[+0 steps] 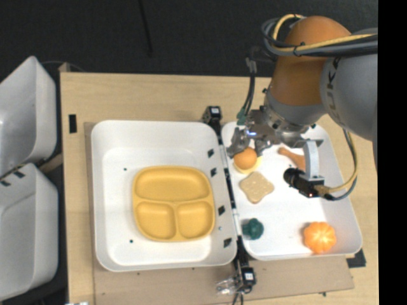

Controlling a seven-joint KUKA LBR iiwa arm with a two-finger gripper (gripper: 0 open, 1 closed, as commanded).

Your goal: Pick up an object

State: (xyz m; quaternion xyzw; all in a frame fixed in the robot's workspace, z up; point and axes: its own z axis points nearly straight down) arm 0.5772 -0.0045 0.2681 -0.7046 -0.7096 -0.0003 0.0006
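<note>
While the gripper [249, 143] hangs low over the right bin [340, 224], just above a small orange ball [245, 159] near the bin's left wall, it cannot be told whether the fingers are released or clenched, since the wrist hides them. The ball lies just beside a slice of toast [256, 187], with a dark green ball [253, 229] and a tangerine [318, 237] farther toward the front edge, and a compartmented yellow tray [173, 203] in the left bin [108, 170]. The likely trouble is that the round ball rolls from the closing fingers, or that a finger catches the nearby wall or the toast.
</note>
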